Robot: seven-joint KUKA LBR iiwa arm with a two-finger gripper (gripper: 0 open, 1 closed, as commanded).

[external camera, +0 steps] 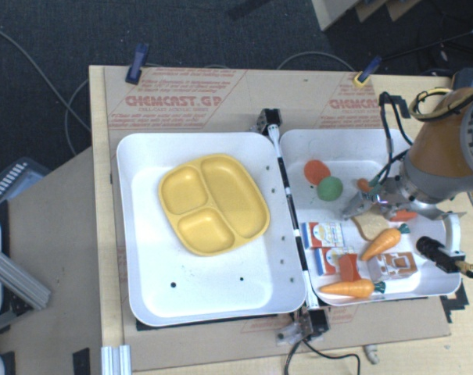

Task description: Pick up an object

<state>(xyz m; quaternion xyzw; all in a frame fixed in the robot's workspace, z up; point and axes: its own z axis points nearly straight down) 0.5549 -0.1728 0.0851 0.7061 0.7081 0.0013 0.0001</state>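
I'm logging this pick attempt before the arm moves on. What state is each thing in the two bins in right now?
Yellow divided plate: flat in the left bin, right way up.
Green ball: in the right bin, touching the red ball.
Upper carrot: lying tilted, partly on the bread slice.
Lower carrot: lying flat near the front wall.
Gripper: low over the right bin, beside the bread slice.

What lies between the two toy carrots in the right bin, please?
In the camera view, between the upper carrot and the lower carrot lies a small red block, beside a printed carton.
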